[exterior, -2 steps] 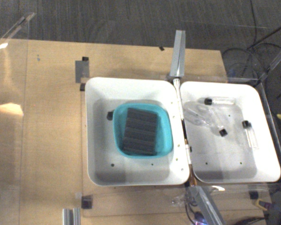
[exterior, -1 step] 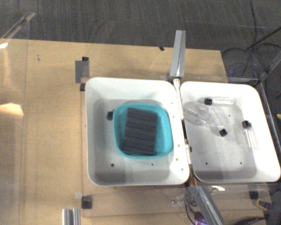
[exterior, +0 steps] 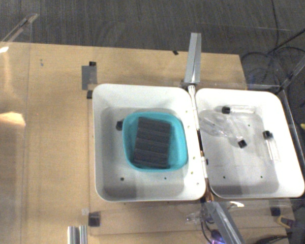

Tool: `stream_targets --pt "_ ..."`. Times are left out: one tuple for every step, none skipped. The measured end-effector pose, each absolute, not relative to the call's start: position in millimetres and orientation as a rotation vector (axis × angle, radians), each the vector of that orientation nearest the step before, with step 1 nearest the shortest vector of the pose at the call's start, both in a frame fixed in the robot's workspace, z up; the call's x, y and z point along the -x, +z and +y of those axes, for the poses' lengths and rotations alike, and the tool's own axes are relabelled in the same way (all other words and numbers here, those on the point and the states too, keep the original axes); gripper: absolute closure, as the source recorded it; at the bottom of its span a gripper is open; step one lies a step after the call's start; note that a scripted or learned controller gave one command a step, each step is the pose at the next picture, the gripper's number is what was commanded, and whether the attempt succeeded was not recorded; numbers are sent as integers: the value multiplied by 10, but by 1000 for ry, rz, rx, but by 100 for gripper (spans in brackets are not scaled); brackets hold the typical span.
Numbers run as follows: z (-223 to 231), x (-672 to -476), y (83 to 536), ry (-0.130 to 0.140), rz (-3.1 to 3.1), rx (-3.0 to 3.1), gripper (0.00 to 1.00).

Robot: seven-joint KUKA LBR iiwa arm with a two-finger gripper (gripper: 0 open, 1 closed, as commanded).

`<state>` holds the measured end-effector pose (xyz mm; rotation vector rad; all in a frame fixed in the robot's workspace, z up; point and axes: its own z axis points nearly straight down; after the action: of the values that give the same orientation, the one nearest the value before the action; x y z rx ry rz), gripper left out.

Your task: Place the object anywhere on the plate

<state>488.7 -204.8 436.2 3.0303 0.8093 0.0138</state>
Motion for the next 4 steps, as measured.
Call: stream_targets --pt "-2053 -4886 4362 13 613 -3075 0" --pt "-2057 -4885 4363 14 430 -3106 0" --pt "-2052 -4971 4360 13 329 -3121 0" --pt "-2055 -4890 4356 13 325 -3120 0"
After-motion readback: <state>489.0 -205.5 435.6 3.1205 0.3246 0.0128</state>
